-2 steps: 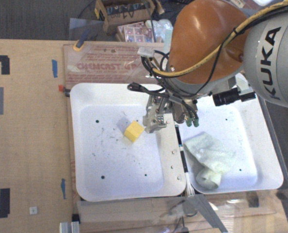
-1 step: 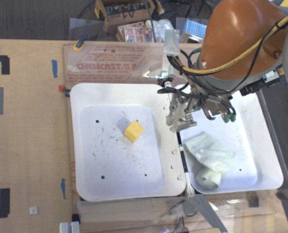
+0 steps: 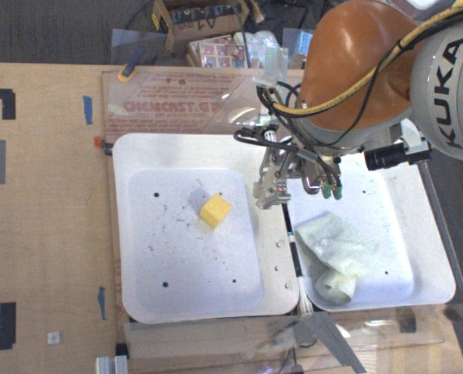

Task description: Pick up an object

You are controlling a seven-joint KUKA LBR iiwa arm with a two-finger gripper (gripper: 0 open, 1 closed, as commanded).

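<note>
Yellow block (image 3: 214,210) lying in left bin (image 3: 130,287), well apart from claw (image 3: 272,193) over the divider. Claw state impossible to tell. Best centred above block, then lowered straight.

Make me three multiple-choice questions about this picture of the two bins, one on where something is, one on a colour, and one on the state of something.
1. Where does the small block lie?
A. left bin
B. right bin
C. on the bench

2. What colour is that block?
A. blue
B. yellow
C. red

3. How does the block lie relative to the gripper?
A. held in it
B. apart from it, on the bin floor
C. stacked on the crumpled white object

Answers: 1 A, it sits on the left bin floor. 2 B, it is plainly yellow. 3 B, a bare gap separates them.
</note>
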